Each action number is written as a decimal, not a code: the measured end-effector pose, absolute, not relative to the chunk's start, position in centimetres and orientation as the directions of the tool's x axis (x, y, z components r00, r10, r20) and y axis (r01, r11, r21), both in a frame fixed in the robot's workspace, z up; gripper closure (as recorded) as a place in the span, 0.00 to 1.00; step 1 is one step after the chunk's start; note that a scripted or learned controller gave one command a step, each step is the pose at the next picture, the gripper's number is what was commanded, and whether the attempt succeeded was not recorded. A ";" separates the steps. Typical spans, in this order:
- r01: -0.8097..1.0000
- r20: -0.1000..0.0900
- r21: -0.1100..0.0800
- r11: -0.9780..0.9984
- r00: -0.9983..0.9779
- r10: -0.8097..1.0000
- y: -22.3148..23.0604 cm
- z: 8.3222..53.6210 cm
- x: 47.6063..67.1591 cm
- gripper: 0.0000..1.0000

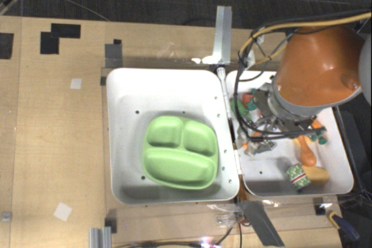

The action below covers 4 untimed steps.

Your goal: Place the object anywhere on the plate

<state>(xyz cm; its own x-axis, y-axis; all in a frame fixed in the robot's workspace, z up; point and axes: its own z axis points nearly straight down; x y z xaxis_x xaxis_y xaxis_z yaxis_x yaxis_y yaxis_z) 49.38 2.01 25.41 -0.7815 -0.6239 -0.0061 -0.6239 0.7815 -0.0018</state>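
A green plate (180, 151) with three compartments lies in the left white bin (125, 125). My arm, grey with an orange band (317, 67), hangs over the right white bin (337, 183). My gripper (260, 139) is low at that bin's left side, close to the wall between the bins, among cables and small items. An orange carrot-like piece (306, 151), a green patterned can (297, 175) and a tan block (317, 173) lie in the right bin's front part. Small red and green pieces (247, 100) sit near the bin's back left, partly hidden by the arm.
A metal post (222, 32) stands behind the gap between the bins. The wooden bench (52, 142) extends to the left, with black marks at its back edge. Cables loop over the arm at the back right.
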 end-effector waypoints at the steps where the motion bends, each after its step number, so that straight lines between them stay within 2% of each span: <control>1: -0.619 -0.009 -0.004 0.785 -0.785 -0.619 4.3 27.0 49.5 1.00; 2: -0.780 -0.009 -0.008 0.626 -0.626 -0.780 3.5 29.6 49.5 1.00; 3: -0.806 -0.009 -0.007 0.592 -0.592 -0.806 5.7 31.9 49.5 1.00; 4: -0.854 -0.007 -0.007 0.521 -0.521 -0.854 6.2 28.5 48.9 1.00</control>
<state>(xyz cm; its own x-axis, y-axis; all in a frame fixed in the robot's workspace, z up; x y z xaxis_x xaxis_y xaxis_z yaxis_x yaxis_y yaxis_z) 48.89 6.18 28.49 -0.5208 -0.8537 -0.0072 -0.8537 0.5208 -0.0066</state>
